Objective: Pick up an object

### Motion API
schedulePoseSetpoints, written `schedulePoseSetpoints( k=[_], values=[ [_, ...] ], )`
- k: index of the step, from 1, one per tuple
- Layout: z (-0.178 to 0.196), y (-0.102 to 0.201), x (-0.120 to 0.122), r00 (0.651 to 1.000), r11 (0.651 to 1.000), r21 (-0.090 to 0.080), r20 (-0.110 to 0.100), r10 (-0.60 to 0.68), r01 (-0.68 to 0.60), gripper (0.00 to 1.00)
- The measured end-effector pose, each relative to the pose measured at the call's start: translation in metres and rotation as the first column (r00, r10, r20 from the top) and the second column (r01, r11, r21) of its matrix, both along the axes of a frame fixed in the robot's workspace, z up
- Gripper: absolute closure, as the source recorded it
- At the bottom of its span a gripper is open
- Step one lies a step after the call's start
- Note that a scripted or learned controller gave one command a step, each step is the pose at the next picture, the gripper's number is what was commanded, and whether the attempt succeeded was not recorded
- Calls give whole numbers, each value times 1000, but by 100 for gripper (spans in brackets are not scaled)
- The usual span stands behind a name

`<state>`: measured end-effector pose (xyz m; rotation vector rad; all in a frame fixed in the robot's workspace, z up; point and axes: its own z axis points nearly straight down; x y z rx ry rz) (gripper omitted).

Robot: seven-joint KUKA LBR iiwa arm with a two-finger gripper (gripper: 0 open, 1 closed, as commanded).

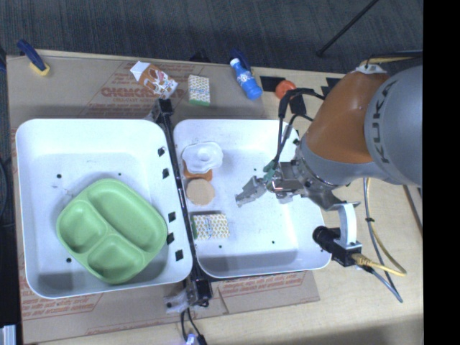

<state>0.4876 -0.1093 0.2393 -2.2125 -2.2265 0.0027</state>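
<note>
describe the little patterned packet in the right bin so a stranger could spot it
Start at the right bin, then follow its left wall toward the near edge. The patterned packet lies flat there, just below a round tan piece. Unlike its plain neighbours, it is square and speckled green and yellow.

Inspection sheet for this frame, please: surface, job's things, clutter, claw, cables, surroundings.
Surface: two white bins, left bin and right bin, on cardboard.
Job's things: right bin holds a white-lidded cup, a tan round piece and a patterned packet; left bin holds a green divided tray.
Clutter: snack packet, patterned block, blue bottle behind the bins.
Claw: claw over the right bin, nothing between its fingers.
Cables: black cable on the arm; yellow cable.
Surroundings: dark carpet.
</note>
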Motion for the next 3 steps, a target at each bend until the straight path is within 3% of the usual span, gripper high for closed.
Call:
schedulePoseSetpoints(
  k=[3],
  values=[
    [0, 0, 0, 1000, 1000, 0, 0, 0, 0, 0]
  ],
)
